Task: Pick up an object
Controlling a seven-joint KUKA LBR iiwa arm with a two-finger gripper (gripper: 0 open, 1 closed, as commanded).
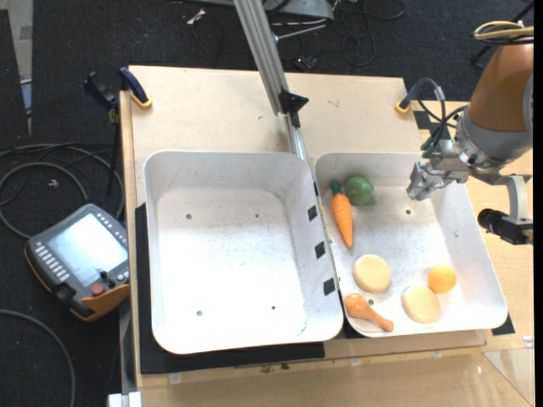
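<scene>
The right bin (462, 227) holds several toy foods. An orange carrot (343, 218) with a green top lies at its upper left, touching a green round fruit (360, 190). A pale round piece (372, 272) sits in the middle. An orange drumstick-shaped piece (367, 310) lies at the front left, a pale yellow piece (421, 303) at the front right, and a small orange ball (441, 278) beside it. My gripper (420, 186) hangs over the bin's upper right part, apart from all the objects, with nothing seen in it.
The left bin (170, 185) stands beside the right one. A slanted metal pole (265, 45) crosses the back of the bench. A teach pendant (76, 261) lies on the floor at the left. Clamps sit at the bench's back corners.
</scene>
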